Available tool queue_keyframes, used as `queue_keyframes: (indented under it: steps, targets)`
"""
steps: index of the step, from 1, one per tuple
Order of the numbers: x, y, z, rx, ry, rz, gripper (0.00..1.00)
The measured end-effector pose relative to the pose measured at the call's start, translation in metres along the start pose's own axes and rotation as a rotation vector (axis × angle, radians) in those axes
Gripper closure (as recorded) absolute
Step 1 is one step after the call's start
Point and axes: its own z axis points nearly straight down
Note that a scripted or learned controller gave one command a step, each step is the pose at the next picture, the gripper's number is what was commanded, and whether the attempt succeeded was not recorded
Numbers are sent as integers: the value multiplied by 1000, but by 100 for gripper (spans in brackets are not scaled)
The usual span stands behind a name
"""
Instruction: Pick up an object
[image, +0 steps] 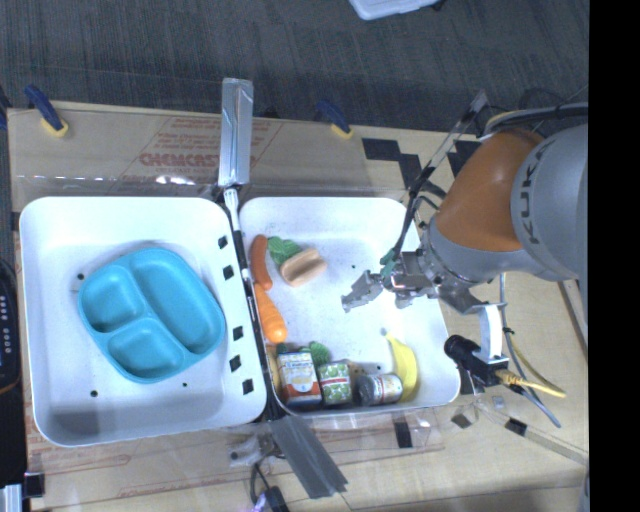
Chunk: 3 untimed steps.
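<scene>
The pick has not yet happened, as far as the view shows: every object lies on the floor of the right bin (330, 215), and nothing sits between the fingers. The gripper (362, 293) hangs over the bin's middle, reaching in from three o'clock. Its jaws look spread with only bare bin floor beneath them, though they are small and a little blurred.

Candidate objects ring it. A bread roll (302, 266) lies near at ten o'clock from the gripper, a carrot (266, 296) along the bin's left wall at nine, a banana (403, 363) at five, and a row of small cans and cartons (330, 380) along the bottom wall at six. The left bin (50, 230) holds a blue divided plate (150, 313).

What is left: choose one, descend, close, lift.
</scene>
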Motion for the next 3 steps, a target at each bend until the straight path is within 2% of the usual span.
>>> queue_keyframes:
  steps: [1, 2, 3]
  targets:
    - [-53, 31, -52, -3, -3, 200, 0]
    - [-34, -6, 44, 4, 1, 43, 0]
    - [-48, -37, 106, -6, -1, -4, 0]
